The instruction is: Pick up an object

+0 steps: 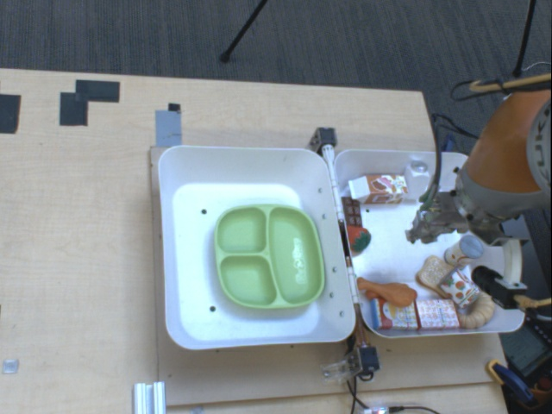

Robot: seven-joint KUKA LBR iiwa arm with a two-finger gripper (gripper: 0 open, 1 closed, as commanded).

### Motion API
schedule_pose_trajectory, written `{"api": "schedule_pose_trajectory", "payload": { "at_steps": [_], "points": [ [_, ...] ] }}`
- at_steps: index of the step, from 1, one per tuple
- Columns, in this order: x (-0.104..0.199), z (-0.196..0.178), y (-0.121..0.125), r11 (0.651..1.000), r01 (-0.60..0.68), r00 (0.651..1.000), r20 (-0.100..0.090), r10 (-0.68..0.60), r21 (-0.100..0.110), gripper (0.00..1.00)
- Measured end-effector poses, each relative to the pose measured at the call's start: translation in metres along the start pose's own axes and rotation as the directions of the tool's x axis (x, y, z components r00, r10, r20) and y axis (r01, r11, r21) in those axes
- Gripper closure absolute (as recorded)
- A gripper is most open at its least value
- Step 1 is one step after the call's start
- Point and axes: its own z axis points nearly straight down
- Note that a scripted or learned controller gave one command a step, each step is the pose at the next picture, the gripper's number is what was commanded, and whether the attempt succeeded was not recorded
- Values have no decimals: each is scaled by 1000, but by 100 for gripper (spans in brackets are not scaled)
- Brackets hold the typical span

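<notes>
— So, which object am I going for? The right-hand shallow white bin (398, 241) holds the clutter: a small red and white printed carton (380, 187) near its far wall, a dark brown bar (351, 211) along the left wall with a round red and green toy (357, 239) just below it, an orange carrot-shaped piece (388, 291) lower down, a flat red and white printed box (417, 314) against the near wall, and a pale tan waffle-like piece (435, 272) to the right.

— And where is your tool?

— My two-finger gripper (429, 221) hangs over the bare middle of that bin, between the carton and the waffle piece. Its fingers are a dark tangle from this angle; I cannot tell whether they are spread or closed, and I see nothing held between them.

— What would make the pick go well?

— I'd judge the waffle piece nearest, but it touches its neighbours, so a clean descent matters. The carton stands more apart and looks easier to straddle. I'd centre above one item before lowering, and keep off the bin wall. The left-hand white bin (177, 248) with the pale green three-compartment plastic tray (268, 256) is well clear of this.
</notes>
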Motion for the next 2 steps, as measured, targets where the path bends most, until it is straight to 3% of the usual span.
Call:
{"api": "schedule_pose_trajectory", "payload": {
  "at_steps": [1, 2],
  "points": [
    [0, 0, 0, 1000, 0, 1000, 0, 0, 1, 0],
    [-39, 42, -7, 1000, 6, 1000, -3, -6, -10, 0]
  ]
}}
